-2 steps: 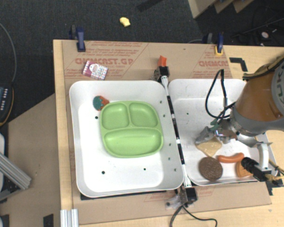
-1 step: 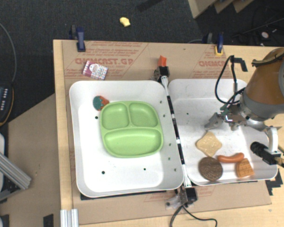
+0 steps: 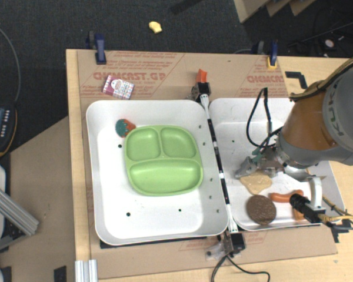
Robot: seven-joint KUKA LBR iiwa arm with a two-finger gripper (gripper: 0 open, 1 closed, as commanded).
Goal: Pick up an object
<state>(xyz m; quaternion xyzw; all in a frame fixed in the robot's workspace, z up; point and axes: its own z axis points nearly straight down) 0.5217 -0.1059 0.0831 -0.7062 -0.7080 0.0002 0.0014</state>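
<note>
My gripper [image 3: 251,168] is low in the right bin [image 3: 235,128], near its middle, with the grey and orange arm coming in from the right. Just below it, touching or nearly touching, lies a flat tan piece [image 3: 256,184]. A round brown disc [image 3: 262,209] rests at the bin's front edge. A small orange-red stick [image 3: 281,197] lies to the right of the disc. Nothing can be seen held by the gripper.
The left bin [image 3: 106,175] holds a green divided plate [image 3: 163,159] and a small red and teal object [image 3: 125,127] by the plate's far left corner. A pink packet [image 3: 117,86] lies on the bench behind the left bin.
</note>
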